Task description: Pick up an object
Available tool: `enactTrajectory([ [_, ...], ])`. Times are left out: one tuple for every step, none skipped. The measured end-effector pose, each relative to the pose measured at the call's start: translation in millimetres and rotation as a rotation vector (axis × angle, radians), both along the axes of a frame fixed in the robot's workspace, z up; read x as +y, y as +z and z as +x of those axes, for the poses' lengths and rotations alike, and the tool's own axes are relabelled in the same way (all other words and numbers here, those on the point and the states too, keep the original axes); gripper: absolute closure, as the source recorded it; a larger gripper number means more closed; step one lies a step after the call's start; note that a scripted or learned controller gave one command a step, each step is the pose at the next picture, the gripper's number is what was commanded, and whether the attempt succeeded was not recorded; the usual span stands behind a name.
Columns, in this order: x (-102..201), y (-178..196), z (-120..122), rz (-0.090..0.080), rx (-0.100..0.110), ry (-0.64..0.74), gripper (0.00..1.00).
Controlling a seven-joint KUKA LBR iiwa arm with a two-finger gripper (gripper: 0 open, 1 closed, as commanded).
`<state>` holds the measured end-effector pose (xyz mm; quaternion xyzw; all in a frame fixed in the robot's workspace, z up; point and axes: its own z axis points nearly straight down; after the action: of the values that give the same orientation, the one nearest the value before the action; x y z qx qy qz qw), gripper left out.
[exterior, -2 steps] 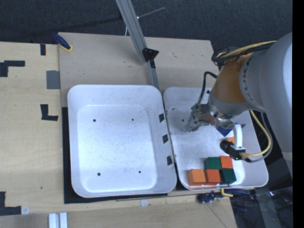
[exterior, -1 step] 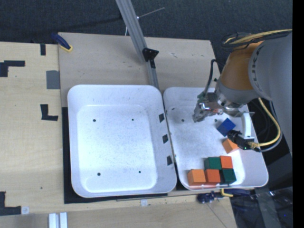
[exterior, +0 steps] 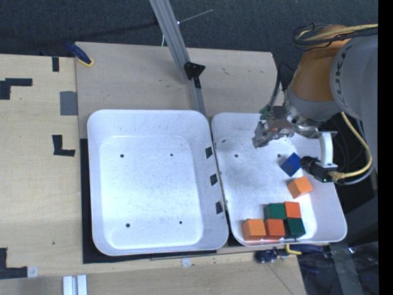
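Note:
The right white bin (exterior: 242, 171) holds several small blocks. A blue block (exterior: 290, 164) lies near its right side, with an orange block (exterior: 299, 187) just below it. Along the bin's front edge sits a cluster: an orange block (exterior: 253, 228), another orange block (exterior: 275, 227), two green blocks (exterior: 276, 211) (exterior: 295, 227) and an orange one (exterior: 293, 210). My gripper (exterior: 265, 135) hangs over the upper part of this bin, up and left of the blue block. Nothing shows between its fingers.
The left white bin (exterior: 147, 177) lies beside the right one. A slanted metal pole (exterior: 175, 35) crosses the bench from the top toward the bins' junction. A yellow-and-blue item (exterior: 80, 53) rests at the bench's far left corner. Cables (exterior: 350, 165) trail at the right.

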<state>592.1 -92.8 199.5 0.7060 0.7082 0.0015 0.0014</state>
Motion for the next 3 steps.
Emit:
enactTrajectory([
  [0.4, 53.2, 1.2, -0.001, -0.001, -0.001, 1.0],
  [53.0, 38.0, 5.9, 0.0, 0.006, 0.003, 1.0],
  [116.7, 32.2, 8.8, 0.002, 0.006, 0.005, 1.0],
])
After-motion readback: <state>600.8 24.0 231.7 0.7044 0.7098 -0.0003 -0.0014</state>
